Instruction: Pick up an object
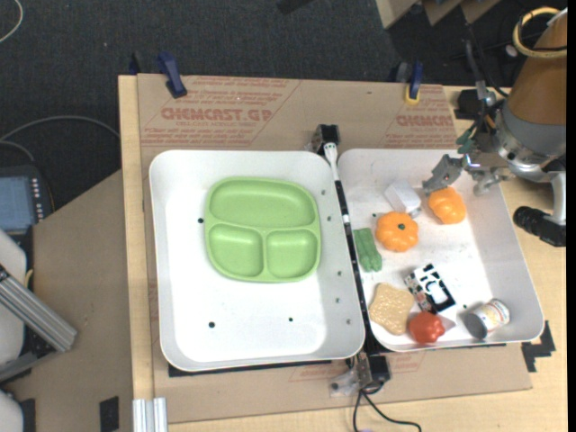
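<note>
Reaching in from the right, the arm (531,106) bends low over the right bin's (517,259) far side; its end effector (443,176) hangs just beside the orange fruit (447,205), grip state unclear.

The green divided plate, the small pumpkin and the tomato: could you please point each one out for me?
green divided plate (261,203): camera view, floor of its large top compartment.
small pumpkin (397,232): camera view, middle of its orange body.
tomato (427,328): camera view, centre of its red skin.
</note>
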Robot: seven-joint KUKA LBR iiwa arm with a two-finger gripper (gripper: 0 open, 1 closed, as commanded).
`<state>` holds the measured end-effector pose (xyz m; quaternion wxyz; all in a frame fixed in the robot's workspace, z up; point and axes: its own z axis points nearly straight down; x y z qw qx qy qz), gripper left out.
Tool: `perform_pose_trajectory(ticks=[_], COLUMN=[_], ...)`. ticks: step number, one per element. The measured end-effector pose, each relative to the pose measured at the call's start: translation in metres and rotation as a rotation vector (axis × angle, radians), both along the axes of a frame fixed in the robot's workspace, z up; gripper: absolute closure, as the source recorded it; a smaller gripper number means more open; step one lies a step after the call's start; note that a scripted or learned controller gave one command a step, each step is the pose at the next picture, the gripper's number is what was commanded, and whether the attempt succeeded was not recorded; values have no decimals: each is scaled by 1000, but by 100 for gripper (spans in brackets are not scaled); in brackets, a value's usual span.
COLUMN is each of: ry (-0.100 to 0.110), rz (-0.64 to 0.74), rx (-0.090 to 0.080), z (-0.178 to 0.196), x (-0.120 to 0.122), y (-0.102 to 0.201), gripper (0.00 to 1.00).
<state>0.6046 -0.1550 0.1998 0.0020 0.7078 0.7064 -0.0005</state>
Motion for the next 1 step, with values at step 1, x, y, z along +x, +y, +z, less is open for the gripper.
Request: perform_pose_trajectory(ticks=[1], ry=[11], rz=[-2], rx=[2], z=[-121], x=[11], y=[-39], gripper=[0])
